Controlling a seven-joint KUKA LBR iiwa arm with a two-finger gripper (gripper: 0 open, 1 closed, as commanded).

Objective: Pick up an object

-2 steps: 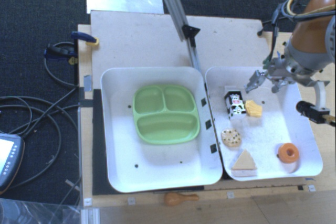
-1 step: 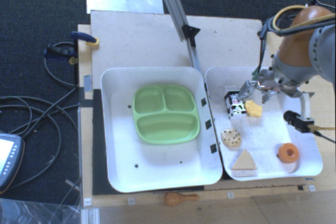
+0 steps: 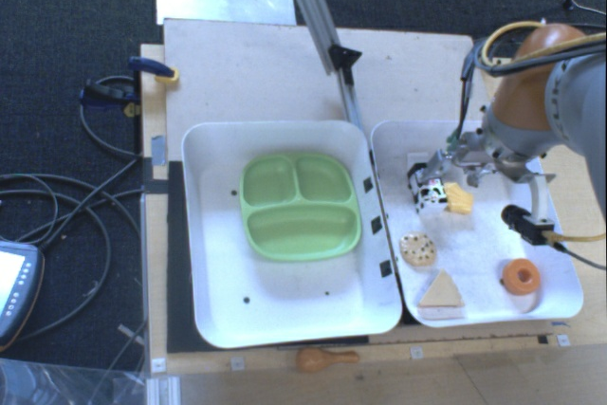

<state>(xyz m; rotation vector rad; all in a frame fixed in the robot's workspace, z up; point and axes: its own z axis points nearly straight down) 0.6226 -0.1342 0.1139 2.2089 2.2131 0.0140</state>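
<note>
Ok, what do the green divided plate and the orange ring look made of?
The green divided plate looks like moulded plastic with a smooth, slightly glossy finish: uniform colour, soft rounded compartment edges. The orange ring looks like matte plastic or rubber; its even colour leaves that open.

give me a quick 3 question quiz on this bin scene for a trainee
1. True or false: the green tray lies in the left bin.
2. Which item lies nearest the hand: A) orange ring B) black-and-white block C) cookie?
3. What shape is the tan piece at the right bin's near edge?

Key: 1 true; 2 B; 3 triangle.
</note>
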